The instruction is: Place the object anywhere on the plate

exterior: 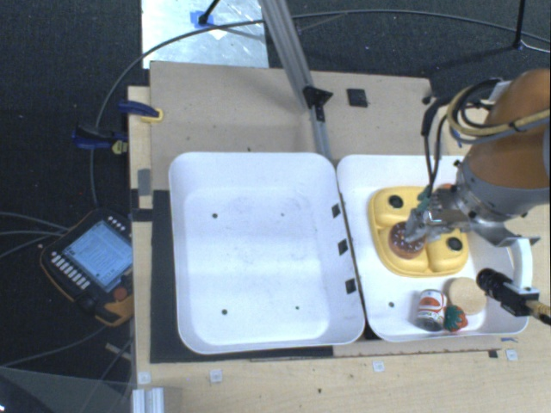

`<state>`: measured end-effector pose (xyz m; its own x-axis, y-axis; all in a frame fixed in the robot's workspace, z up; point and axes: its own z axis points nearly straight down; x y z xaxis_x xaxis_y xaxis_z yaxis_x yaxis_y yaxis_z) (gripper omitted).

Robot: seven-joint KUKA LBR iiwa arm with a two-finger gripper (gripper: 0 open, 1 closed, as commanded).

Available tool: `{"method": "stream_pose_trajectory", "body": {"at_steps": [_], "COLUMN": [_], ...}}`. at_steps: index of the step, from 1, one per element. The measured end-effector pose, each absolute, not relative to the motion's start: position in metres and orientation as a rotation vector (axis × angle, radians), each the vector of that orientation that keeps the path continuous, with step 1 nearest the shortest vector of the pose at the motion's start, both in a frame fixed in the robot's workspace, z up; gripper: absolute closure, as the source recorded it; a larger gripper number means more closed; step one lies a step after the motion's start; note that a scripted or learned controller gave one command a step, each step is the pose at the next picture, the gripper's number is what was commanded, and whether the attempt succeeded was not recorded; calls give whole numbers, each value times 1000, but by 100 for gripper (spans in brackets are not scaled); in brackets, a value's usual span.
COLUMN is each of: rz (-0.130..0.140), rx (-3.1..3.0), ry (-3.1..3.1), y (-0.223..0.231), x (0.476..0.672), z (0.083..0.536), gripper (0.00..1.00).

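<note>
A yellow plate (pixel 389 222) lies in the right bin (pixel 362 188), toward its middle. On the plate rests a round brown, doughnut-like object (pixel 399 240). My gripper (pixel 419 227) hangs directly over that object, its fingertips at the object's upper right edge. Whether anything is pinched between them is hidden by the wrist.
A small tin can (pixel 430 309) lies at the right bin's front edge, with a red and green item (pixel 455 318) and a tan round piece (pixel 466 292) beside it. The left bin (pixel 254 248) sits alongside. A teach pendant (pixel 90 262) lies left of the bench.
</note>
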<state>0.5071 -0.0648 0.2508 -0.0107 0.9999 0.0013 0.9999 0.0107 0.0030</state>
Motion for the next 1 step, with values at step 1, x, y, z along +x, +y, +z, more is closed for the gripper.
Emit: {"method": "stream_pose_trajectory", "body": {"at_steps": [1], "rz": [3], "rx": [2210], "ry": [2235], "y": [-7], "x": [514], "z": [238], "gripper": [100]}}
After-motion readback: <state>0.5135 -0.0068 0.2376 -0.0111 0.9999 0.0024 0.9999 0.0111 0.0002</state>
